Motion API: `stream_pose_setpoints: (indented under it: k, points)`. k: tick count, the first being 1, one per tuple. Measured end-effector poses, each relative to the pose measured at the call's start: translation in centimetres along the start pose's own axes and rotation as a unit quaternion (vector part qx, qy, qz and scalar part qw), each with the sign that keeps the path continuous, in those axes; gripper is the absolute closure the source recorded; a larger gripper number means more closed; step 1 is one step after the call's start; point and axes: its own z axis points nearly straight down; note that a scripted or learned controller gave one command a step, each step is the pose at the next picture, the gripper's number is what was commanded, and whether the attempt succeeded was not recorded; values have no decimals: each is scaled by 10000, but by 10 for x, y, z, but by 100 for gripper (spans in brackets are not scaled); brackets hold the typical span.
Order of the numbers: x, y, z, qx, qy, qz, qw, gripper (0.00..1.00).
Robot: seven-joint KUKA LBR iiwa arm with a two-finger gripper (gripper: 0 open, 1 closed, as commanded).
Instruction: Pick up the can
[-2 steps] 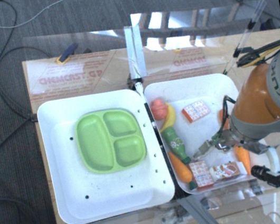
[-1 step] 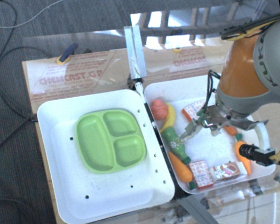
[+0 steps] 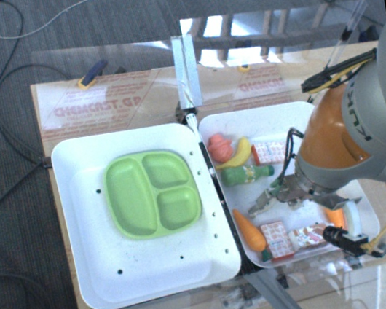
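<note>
Can [image 3: 276,239], as best it could be told, was the red-labelled piece lying in the lower part of the right bin [image 3: 332,105], in the lower right of the frame, just right of a carrot [image 3: 249,230] and beside a second red-and-white packet [image 3: 308,235]. The arm [image 3: 345,138] reached in from the right edge, its jaws low over the bin's middle, pointing left, above the can in the frame and apart from it. Whether the jaws were wide or narrow could not be told. Higher in that bin lay a banana [image 3: 237,151], a green bottle [image 3: 245,174] and a red-patterned box [image 3: 270,151]. The left bin [image 3: 96,278] held 1 green divided plate [image 3: 134,216]. Both bins sat on the table [image 3: 110,105].
</note>
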Motion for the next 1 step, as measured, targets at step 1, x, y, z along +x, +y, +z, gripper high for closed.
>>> stream_pose_setpoints:
  k: [1]
  points:
    - [-67,59,0,-27,0,-150,9999,0]
